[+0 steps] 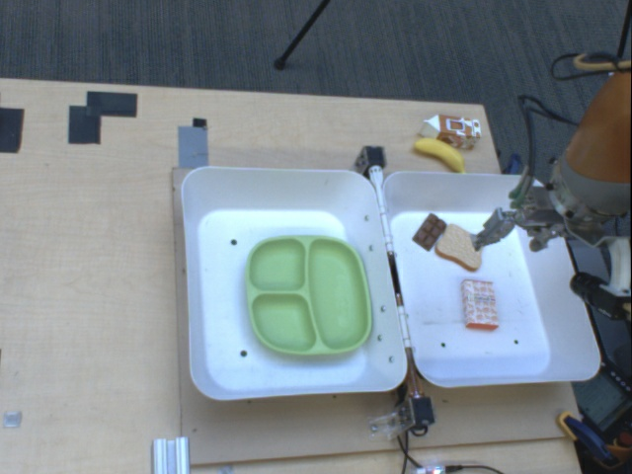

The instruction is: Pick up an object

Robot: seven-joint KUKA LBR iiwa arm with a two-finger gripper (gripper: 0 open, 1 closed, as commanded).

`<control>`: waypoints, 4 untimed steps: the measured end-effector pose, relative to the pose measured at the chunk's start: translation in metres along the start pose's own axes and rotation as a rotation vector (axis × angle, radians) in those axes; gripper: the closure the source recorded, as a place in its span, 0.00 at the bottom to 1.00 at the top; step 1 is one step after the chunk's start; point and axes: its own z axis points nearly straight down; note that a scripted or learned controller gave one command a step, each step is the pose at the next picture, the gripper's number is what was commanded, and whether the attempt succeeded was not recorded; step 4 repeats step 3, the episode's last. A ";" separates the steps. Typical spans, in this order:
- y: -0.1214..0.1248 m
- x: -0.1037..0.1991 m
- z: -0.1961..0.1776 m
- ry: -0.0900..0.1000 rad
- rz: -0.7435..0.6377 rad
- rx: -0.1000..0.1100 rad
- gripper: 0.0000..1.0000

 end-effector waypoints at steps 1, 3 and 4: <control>-0.039 0.020 0.117 -0.001 0.003 -0.003 0.00; -0.047 0.127 0.027 0.002 -0.002 -0.003 1.00; -0.047 0.127 0.027 0.002 -0.002 -0.003 1.00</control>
